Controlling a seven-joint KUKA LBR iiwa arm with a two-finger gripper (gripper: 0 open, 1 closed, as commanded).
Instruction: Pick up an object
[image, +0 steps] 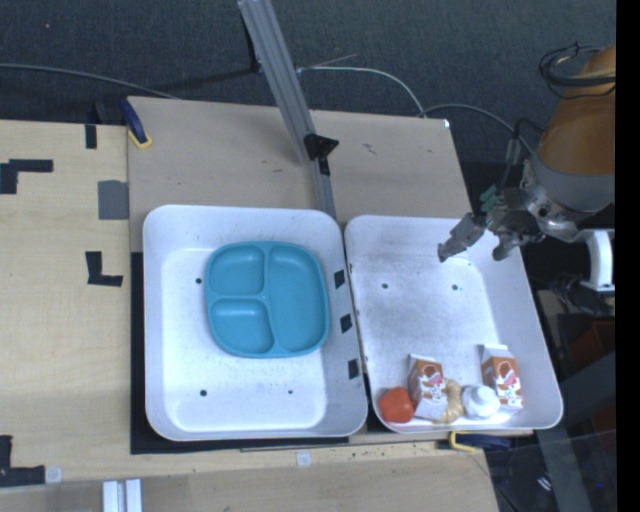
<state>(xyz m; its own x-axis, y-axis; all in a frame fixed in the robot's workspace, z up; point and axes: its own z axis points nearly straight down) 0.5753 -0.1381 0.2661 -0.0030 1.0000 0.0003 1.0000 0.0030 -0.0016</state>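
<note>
Along the front edge of the right bin (440, 300) lie several small items: a red-orange ball (397, 404), a small carton (430, 385), a tan lumpy piece (455, 400), a white round cap-like object (482, 401) and a second carton (501, 375). My gripper (481, 240) hangs over the far right corner of that bin, well behind the items. Its two dark fingers are spread apart with nothing between them.
The left bin (180, 390) holds a teal divided plate (267, 299). A grey metal pole (290, 90) slants down to the gap between the bins at the back. The arm's orange and grey body (580, 140) fills the right side.
</note>
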